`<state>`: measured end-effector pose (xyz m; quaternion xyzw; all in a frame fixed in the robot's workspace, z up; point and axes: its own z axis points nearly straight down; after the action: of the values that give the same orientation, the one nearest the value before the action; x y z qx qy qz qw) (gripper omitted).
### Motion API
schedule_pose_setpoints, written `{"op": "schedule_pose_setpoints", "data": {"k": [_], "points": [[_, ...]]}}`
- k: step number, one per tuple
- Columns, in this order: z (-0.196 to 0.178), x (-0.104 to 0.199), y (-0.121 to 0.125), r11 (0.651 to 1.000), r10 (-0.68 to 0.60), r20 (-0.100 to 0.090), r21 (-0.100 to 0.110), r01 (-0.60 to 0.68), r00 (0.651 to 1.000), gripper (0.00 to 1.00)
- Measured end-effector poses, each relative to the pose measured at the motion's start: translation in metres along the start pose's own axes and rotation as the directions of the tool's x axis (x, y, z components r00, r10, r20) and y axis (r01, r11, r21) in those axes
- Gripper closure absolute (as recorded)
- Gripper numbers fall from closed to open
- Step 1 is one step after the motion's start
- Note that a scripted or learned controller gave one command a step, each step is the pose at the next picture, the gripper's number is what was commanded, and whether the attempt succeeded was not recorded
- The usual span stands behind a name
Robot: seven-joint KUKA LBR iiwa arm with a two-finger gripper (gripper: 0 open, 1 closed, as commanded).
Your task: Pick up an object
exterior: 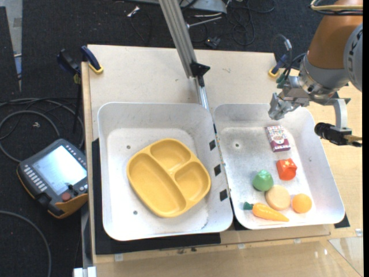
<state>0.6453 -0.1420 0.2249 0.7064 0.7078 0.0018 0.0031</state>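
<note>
From the camera above the table (150, 74), my jaws (279, 112) hang over the far rim of the right bin (323, 154), at the end of my grey arm with its orange band. Nothing sits between them, but from this angle I cannot tell whether they stand apart or together.

The right bin holds everything there is to pick. Just below my jaws, nearer the camera, lies a small purple and white box (278, 138), flat on the bin floor. Further toward the camera from it is a red block (286, 168), close to the box but apart from it. To the left of the red block and a little nearer the camera sits a green round piece (263, 180). Below that, a pale beige round piece (278, 198) lies between the green one and an orange ball (301, 203), near both. At the bin's near edge, furthest from my jaws, an orange carrot with a green tip (267, 212) lies on its side, just beside the beige piece.

The left bin (115, 131), well to the left of my jaws, holds a single yellow divided tray (168, 177) with three compartments, turned at a slant on the bin floor.

On the dark floor to the far left of the table rests a handheld control pendant (55, 178) with a lit screen.
</note>
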Motion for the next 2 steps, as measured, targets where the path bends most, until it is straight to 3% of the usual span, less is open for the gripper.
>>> {"op": "schedule_pose_setpoints", "data": {"k": [1,2], "points": [[-0.006,0.046,-0.020,1.000,-0.005,-0.004,0.008,0.005,1.000,1.00],[0.001,0.100,-0.024,1.000,-0.006,-0.004,0.009,0.006,1.000,1.00]]}}
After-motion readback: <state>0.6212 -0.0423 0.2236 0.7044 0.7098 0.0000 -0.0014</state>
